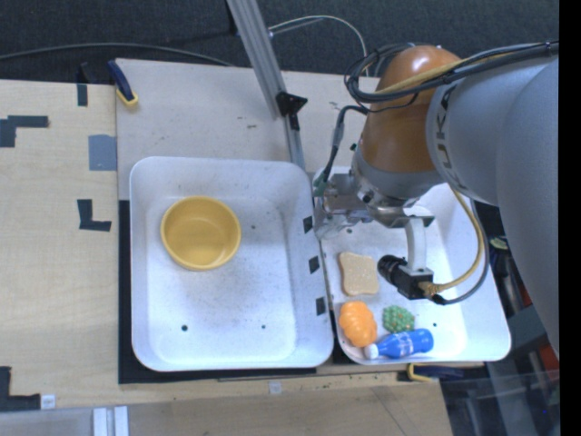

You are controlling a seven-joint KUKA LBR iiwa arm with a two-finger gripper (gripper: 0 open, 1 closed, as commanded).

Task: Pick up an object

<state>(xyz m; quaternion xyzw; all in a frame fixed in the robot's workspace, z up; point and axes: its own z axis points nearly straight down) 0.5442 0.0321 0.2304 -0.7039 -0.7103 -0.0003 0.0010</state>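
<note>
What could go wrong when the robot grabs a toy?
1. The orange fruit, green piece and blue bottle sit bunched together in the right bin, so reaching for one could shove the others.
2. The bread slice lies flat, so it may be hard to pinch.
3. The gripper hangs near the bin's left wall and might bump it.

Pale wood bench (54, 243) is evenly lit. Dark grey carpet floor (136, 12) is seen beyond the bench's far edge, crossed by a black cable (109, 48). Black tape marks (23, 127) and a grey patch (103, 152) are stuck on the bench's left part. A silver strut (259, 44) is slanted over the bench's far side.
</note>
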